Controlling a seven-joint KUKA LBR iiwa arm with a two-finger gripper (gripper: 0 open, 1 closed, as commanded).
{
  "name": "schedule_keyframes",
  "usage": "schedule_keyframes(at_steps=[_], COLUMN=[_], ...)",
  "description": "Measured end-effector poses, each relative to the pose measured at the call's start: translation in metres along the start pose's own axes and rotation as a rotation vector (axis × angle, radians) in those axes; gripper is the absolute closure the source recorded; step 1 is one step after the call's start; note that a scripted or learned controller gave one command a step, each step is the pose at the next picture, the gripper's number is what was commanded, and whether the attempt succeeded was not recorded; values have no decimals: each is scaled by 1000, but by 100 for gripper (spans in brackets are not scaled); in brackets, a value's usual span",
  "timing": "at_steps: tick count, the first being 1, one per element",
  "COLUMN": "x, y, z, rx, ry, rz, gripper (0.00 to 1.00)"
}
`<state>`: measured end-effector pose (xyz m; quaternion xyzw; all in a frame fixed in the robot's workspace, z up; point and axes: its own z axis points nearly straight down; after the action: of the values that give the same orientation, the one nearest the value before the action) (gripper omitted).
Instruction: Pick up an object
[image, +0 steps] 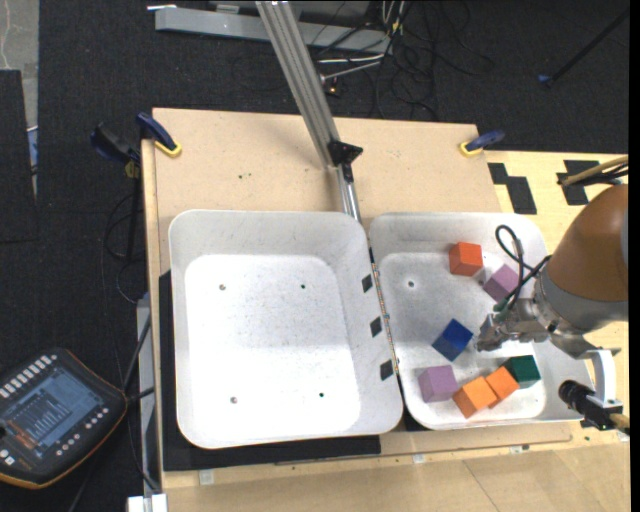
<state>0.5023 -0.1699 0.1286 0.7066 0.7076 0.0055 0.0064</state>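
Note:
The right bin (415, 245) holds several small blocks. An orange cube (465, 259) lies near the back, with a light purple block (500, 281) to its right. A blue cube (453, 338) sits mid-bin. Along the front edge lie a purple cube (436, 382), an orange block (477, 392) and a dark green cube (523, 372). My gripper (497, 335) hangs low over the bin, just right of the blue cube and behind the green one. The wrist hides its fingers.
The left bin (200, 235) sits beside the right one on the wooden bench. A metal pole (310, 95) slants down to the bins' shared back edge. A teach pendant (45, 415) lies off the bench at lower left. Clamps (158, 133) mark the bench's back corners.

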Motion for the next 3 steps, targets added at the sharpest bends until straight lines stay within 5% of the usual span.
schedule_keyframes(at_steps=[1,2,3], x=[-9,-9,37], y=[0,1,11], z=[-58,-77,-83], rx=[10,12,14], ry=[-2,-1,2], rz=[-1,-2,-7], gripper=[100,100,100])
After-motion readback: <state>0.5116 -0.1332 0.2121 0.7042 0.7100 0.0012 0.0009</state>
